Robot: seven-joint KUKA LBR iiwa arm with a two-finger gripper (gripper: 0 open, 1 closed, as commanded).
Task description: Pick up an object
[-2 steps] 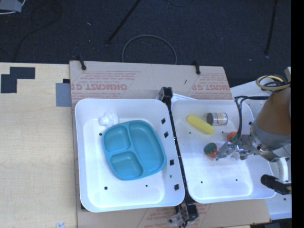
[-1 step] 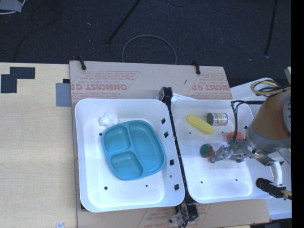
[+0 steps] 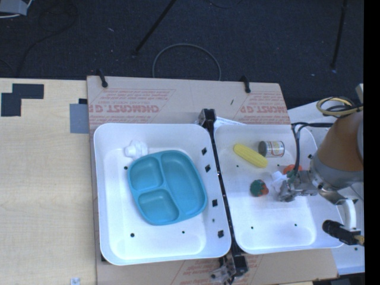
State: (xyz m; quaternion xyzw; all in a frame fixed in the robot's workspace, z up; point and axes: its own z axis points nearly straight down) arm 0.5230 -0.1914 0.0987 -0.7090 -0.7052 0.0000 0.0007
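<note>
gripper [image 3: 288, 190] low in right bin [image 3: 273, 233], green ball [image 3: 257, 187] just to its left, corn [image 3: 250, 155] farther up-left. can't tell jaw state.

A single fixed camera looks down at a slant from above the bench [image 3: 41, 177], far enough back to take in both white bins [image 3: 113, 159] side by side, with dark floor [image 3: 89, 28] beyond.
</note>
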